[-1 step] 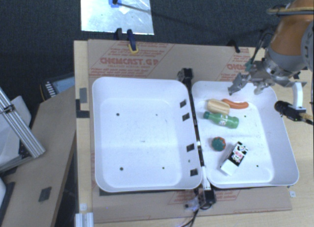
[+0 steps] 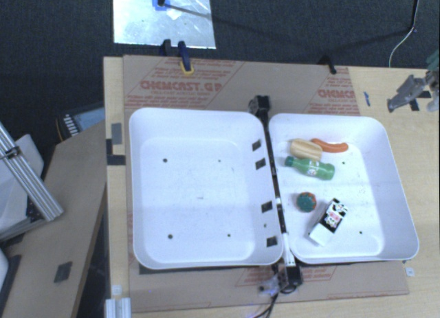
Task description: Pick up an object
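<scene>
I see the gripper (image 2: 411, 96) at far right edge, off the bins over the bench, can't tell its state, holding nothing I can make out; objs all in right bin (image 2: 392, 172): bun (image 2: 306, 148), orange sausage (image 2: 330, 146), green bottle (image 2: 311, 167), teal ball (image 2: 306, 201), milk carton (image 2: 328, 222).

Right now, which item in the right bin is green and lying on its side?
The green bottle, lying below the bun; the green ball is round.
</scene>
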`<act>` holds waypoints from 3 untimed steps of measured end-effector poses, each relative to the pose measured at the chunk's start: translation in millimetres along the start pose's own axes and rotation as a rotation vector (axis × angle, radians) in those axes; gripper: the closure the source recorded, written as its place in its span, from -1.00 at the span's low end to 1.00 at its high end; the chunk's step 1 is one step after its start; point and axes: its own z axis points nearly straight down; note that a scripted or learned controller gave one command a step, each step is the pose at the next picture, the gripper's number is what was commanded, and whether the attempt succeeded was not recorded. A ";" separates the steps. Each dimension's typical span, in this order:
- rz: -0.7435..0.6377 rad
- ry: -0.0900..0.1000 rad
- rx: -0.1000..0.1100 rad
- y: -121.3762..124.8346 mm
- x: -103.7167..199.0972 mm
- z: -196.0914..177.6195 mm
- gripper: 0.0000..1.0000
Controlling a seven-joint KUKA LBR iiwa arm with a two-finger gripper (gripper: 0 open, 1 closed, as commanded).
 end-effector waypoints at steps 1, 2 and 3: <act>-0.010 0.005 0.012 1.5 4.3 -0.5 1.00; -0.017 0.011 0.009 51.3 90.1 -56.2 1.00; -0.005 0.005 0.005 56.9 63.3 -159.2 1.00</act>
